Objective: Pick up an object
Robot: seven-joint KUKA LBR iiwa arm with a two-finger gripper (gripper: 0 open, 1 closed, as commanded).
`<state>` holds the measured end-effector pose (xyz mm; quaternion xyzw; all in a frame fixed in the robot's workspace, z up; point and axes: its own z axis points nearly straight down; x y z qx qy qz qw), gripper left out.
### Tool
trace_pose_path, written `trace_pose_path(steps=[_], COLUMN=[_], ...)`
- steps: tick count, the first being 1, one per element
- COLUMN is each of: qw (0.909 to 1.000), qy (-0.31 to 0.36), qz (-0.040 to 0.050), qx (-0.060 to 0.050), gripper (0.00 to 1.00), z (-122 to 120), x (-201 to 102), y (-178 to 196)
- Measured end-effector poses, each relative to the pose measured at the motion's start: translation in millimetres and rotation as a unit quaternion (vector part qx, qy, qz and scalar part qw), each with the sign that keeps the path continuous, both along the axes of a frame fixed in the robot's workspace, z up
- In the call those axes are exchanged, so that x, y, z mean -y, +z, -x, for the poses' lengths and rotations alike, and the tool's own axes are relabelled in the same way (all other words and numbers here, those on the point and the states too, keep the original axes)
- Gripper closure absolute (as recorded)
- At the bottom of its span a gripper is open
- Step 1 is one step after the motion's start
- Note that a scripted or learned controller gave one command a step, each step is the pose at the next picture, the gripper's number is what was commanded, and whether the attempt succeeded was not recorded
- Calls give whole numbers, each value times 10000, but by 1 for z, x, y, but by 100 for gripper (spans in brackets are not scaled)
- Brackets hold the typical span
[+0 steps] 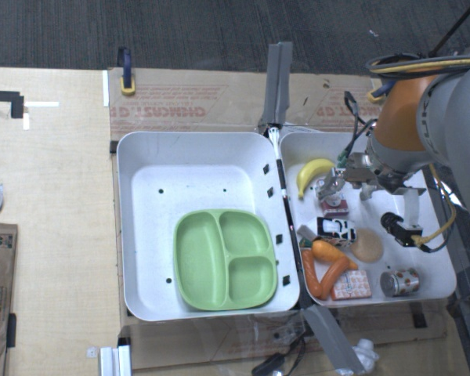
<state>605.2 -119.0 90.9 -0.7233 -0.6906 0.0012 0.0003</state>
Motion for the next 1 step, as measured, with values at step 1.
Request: trace_pose_path(steps=[1], qw=[10000], qy=[11], qz=[4], qx=[-6], gripper=[100], z=[0], x=[0], y=[8])
